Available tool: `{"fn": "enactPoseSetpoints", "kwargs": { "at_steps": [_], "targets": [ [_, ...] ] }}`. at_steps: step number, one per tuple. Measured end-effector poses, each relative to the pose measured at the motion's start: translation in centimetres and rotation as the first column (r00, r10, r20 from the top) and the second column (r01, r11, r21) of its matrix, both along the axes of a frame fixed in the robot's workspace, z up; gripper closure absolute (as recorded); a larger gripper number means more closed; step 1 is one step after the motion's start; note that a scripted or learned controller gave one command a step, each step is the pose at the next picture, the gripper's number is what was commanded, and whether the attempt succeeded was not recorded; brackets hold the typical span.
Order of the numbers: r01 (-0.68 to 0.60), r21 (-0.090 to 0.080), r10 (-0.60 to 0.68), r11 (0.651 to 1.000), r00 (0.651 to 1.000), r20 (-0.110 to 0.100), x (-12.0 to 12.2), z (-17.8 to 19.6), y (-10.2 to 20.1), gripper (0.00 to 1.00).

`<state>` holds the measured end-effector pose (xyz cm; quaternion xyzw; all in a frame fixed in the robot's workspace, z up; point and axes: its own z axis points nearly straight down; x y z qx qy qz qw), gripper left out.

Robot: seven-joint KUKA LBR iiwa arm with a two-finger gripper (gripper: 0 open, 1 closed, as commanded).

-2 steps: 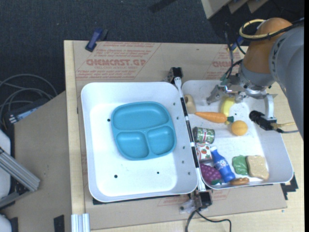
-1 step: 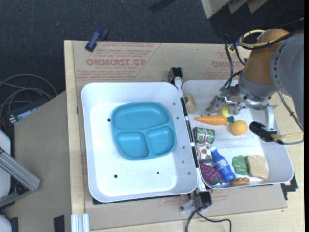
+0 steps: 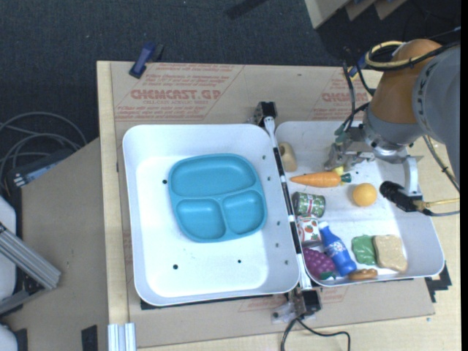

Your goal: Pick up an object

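My gripper (image 3: 342, 158) hangs over the back of the right bin (image 3: 431, 232), just above the green-topped end of an orange carrot (image 3: 316, 180). I cannot see anything held in it. An orange ball (image 3: 363, 194) lies just right of the carrot. Closer to the front are a green-labelled can (image 3: 310, 204), a red and white can (image 3: 311, 231), a blue bottle (image 3: 336, 248), purple grapes (image 3: 318, 262), a green piece (image 3: 363, 248) and a tan bread slice (image 3: 390, 252).
A blue three-compartment plate (image 3: 216, 196) lies in the left bin (image 3: 146, 254). A small tan item (image 3: 287, 156) sits by the right bin's left wall. The arm (image 3: 409, 86) comes in from the upper right. A blue clip (image 3: 145, 59) lies on the board behind the bins.
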<state>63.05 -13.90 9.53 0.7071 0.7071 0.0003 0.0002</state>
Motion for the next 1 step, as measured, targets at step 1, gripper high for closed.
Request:
{"fn": "enactPoseSetpoints", "kwargs": {
  "at_steps": [1],
  "targets": [
    [-0.004,0.002,0.004,1.0,1.0,0.005,-0.92,9.19,8.09,1.0]
  ]
}}
